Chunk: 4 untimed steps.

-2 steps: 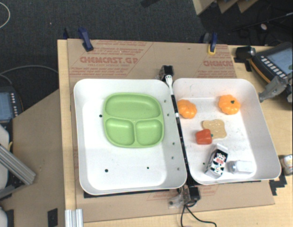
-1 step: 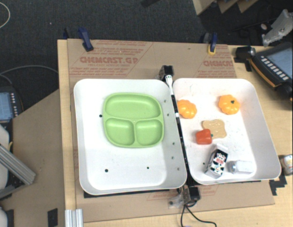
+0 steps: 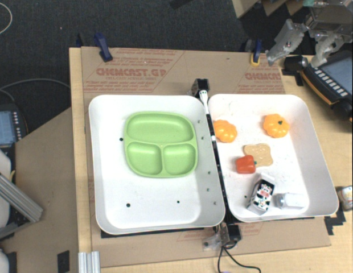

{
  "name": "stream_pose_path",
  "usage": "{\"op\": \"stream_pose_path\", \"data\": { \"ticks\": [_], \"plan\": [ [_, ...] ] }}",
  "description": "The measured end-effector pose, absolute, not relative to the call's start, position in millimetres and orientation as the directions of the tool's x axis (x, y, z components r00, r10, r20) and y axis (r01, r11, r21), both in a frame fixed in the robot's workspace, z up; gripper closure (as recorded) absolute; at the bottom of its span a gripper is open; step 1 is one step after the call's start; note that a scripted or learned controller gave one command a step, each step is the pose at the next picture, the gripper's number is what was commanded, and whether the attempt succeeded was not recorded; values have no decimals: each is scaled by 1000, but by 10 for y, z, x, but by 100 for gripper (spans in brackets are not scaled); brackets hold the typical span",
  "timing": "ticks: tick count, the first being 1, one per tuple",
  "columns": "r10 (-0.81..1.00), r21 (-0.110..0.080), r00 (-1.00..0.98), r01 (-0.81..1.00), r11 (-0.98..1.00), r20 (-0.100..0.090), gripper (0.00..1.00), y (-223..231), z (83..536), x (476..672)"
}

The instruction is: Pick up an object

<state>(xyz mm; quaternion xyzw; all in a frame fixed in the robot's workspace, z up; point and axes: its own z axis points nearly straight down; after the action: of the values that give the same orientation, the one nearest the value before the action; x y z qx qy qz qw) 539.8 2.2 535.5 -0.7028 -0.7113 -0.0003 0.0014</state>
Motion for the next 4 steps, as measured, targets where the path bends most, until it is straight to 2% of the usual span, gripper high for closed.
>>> {"op": "stream_pose_path", "data": {
  "ticks": [1,2,3,4],
  "plan": [
    [1000,-9,-13,1000,13,2,0,1023,4671,5113],
    [1000,3,-1,1000,1,1,100,958,4820,5138],
    [1000,-9,10,1000,-10,-2,100,139,4107,4938],
    [1000,-13,-4,1000,4,0,100,616,3185,4786]
  ]
}}
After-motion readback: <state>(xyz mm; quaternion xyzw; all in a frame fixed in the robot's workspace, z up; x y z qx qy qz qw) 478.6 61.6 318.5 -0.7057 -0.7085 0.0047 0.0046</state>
